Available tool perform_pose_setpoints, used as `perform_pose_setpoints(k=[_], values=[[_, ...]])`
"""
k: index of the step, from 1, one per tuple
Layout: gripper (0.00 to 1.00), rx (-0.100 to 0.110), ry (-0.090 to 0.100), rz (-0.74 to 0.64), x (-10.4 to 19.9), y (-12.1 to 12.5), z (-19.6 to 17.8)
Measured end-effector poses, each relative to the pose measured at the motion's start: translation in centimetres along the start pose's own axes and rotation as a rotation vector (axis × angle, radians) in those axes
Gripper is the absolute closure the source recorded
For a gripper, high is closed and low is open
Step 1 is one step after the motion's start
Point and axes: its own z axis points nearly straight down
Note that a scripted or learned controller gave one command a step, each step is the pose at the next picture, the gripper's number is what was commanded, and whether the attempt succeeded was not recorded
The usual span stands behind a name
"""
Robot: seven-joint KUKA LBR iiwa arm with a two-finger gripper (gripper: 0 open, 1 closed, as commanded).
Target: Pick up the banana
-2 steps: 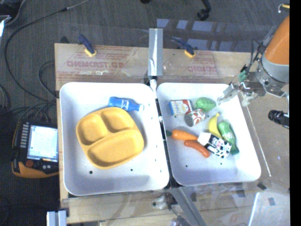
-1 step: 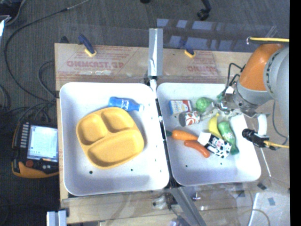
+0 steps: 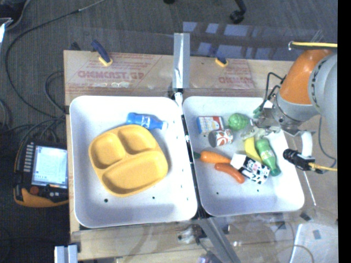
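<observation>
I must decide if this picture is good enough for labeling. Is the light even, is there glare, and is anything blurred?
Camera view: light is soft and even, with faint shadows in the right bin; the white bins look bright, near washed out; the banana is small, soft-edged and partly covered by the green bottle; the gripper is blurred against the clutter.

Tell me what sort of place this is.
Probably a robotics lab or test cell. A grey and orange arm reaches over two white bins holding toy food, such as a banana. A teach pendant and loose cables lie on carpet beside the bench.
</observation>
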Motion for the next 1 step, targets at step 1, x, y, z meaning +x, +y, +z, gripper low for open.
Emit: perform_pose_setpoints(k=[1], values=[[1.00,-0.003,-0.005,0.090,5.61,0.20,-10.85]])
